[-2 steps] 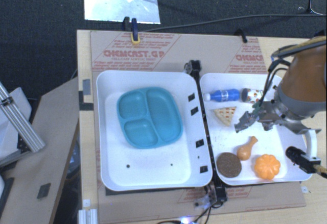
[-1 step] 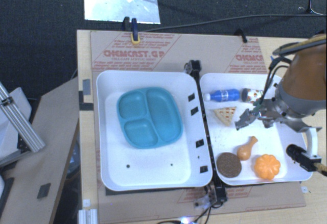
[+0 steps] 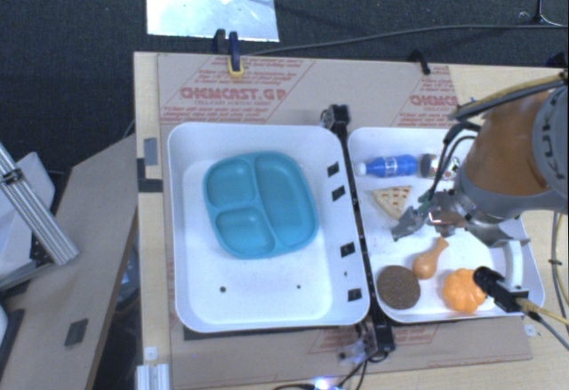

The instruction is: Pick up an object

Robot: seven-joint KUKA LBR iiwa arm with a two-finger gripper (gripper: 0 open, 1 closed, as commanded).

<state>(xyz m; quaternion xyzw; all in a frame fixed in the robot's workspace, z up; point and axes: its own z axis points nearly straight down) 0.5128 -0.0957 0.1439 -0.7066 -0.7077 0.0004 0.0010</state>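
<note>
A bench seen from above at a slant carries two shallow white bins side by side. The left bin holds a turquoise divided plate with three compartments, lying flat near the bin's middle and holding nothing.

The right bin holds the small things the task could use. Along its far side lies a blue bottle, its long axis running left to right. Just below that sits a tan, wedge-shaped cracker. Nearer the camera, by the bin's near-left corner, rests a dark brown round patty. To its right stands a tan drumstick-shaped piece, its long axis tilted from lower left to upper right, and beside that an orange lumpy fruit.

The grey arm with its orange band reaches in from the right, over the right bin. Its gripper hangs low at the bin's middle, and nothing shows between its tips; whether it is spread or closed cannot be told from here.

The key relation is that the cracker lies just beyond the gripper on the far side, while the drumstick-shaped piece lies just on its near-right side. Both are close, and either seems a likely target.
</note>
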